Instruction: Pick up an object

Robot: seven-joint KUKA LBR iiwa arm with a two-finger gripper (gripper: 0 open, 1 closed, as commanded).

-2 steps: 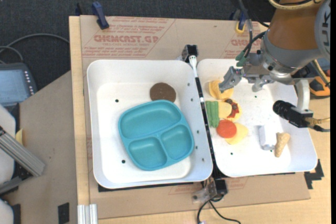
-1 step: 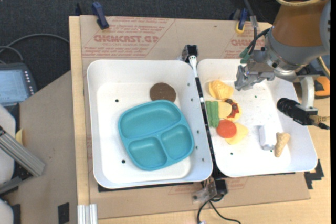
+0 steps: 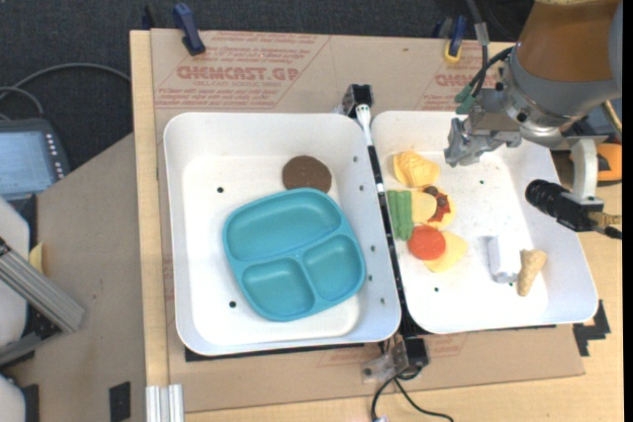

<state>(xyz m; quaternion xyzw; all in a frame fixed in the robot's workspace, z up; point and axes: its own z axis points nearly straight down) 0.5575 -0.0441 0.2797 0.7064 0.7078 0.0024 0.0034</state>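
Gripper (image 3: 465, 151) hangs above right white bin (image 3: 564, 306).

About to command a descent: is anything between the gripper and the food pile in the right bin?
Nothing visible blocks it. The gripper hangs over bare floor of the right bin, just right of the yellow piece at the top of the food pile, with open space between them.
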